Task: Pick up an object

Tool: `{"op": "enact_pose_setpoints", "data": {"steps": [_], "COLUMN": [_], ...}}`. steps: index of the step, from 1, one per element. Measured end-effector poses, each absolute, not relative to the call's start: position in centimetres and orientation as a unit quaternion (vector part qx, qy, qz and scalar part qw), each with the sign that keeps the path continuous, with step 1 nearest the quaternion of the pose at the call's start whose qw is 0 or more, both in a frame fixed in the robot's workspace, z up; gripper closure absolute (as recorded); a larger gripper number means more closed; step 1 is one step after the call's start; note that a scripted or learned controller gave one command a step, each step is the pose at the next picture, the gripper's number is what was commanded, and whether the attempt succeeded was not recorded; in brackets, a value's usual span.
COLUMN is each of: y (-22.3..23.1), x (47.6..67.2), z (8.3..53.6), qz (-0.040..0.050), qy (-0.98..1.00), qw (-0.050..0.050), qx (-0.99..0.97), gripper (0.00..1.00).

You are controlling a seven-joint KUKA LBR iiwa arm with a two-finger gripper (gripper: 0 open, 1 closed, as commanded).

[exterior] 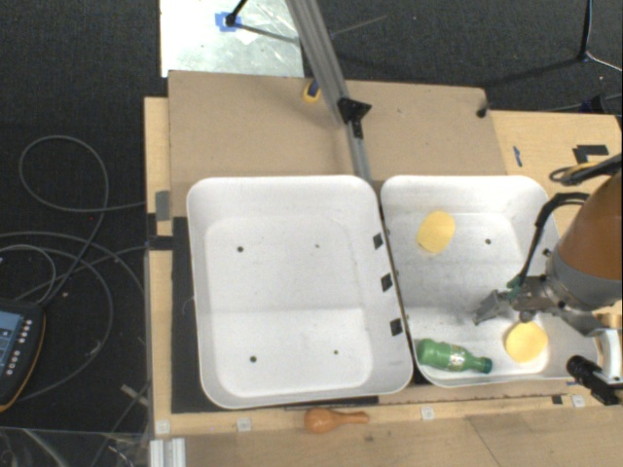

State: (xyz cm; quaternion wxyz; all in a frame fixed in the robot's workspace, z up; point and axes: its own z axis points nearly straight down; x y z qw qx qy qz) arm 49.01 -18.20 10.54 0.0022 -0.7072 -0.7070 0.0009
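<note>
One green bottle (454, 358) lies crosswise, neck pointing right; pincer (498, 306) grip state unclear

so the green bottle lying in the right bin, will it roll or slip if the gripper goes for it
The green bottle lies on its side near the right bin's front wall, so a nudge would likely roll it. It looks like smooth plastic, so probably light and somewhat slippery. Its narrow neck may let it pivot if pinched off-centre.

White bins (282, 193), green bottle (453, 358), two yellow discs (436, 232), orange-banded grey arm (594, 241)
</note>
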Motion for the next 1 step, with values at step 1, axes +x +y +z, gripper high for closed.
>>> {"op": "enact_pose_setpoints", "data": {"steps": [1], "y": [-18.23], "x": [49.21], "z": [11.87], "qz": [-0.0006], "qy": [-0.707], "qw": [-0.001], "qx": [-0.707], "gripper": [1.00]}}
